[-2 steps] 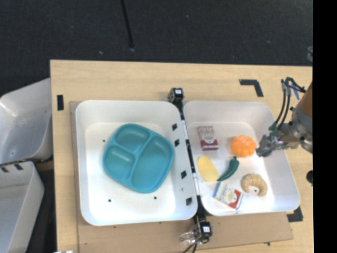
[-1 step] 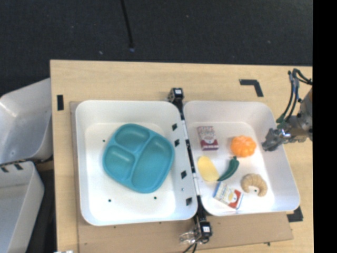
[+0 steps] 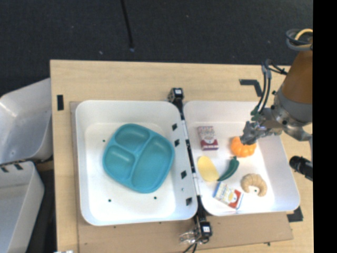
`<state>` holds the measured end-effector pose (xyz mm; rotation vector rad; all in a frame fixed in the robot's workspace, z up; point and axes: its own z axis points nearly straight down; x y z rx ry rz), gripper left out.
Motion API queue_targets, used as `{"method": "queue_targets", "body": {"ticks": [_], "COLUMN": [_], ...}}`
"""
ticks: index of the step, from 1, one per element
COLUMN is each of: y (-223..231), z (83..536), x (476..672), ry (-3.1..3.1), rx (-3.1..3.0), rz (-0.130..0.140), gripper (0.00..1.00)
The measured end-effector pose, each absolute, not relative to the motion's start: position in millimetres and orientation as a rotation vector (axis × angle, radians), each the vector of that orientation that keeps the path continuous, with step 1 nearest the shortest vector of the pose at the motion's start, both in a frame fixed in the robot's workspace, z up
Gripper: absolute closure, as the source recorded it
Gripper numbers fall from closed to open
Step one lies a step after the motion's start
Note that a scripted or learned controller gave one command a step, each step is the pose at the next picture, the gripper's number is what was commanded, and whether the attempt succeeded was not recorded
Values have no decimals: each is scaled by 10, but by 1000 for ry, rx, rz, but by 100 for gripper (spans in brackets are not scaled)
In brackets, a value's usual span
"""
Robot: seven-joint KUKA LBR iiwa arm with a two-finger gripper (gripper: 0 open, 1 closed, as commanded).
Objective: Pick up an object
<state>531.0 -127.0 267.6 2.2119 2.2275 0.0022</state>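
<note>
Toward three o'clock in the right bin (image 3: 274, 202), the hand (image 3: 251, 136) sits directly over the orange pumpkin (image 3: 243, 148), touching its top at twelve o'clock, finger state impossible to tell, green pepper (image 3: 229, 169) just below.

- Left bin (image 3: 84, 204): holds a blue divided plate (image 3: 138, 157).
- Right bin (image 3: 284, 188): holds a small red-and-white carton (image 3: 207, 137), orange fruit (image 3: 243, 148), yellow lemon-like piece (image 3: 207, 168), green pepper (image 3: 228, 169), croissant (image 3: 254, 183) and a flat packet (image 3: 228, 195).
- Gripper (image 3: 250, 134): directly over the orange fruit, touching its top.
</note>
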Motion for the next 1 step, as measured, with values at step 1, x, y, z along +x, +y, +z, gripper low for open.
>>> {"method": "queue_targets", "body": {"ticks": [1], "y": [-858], "z": [2550], "x": [5615], "ry": [2226], "rx": [2213], "rz": [1], "gripper": [100]}}
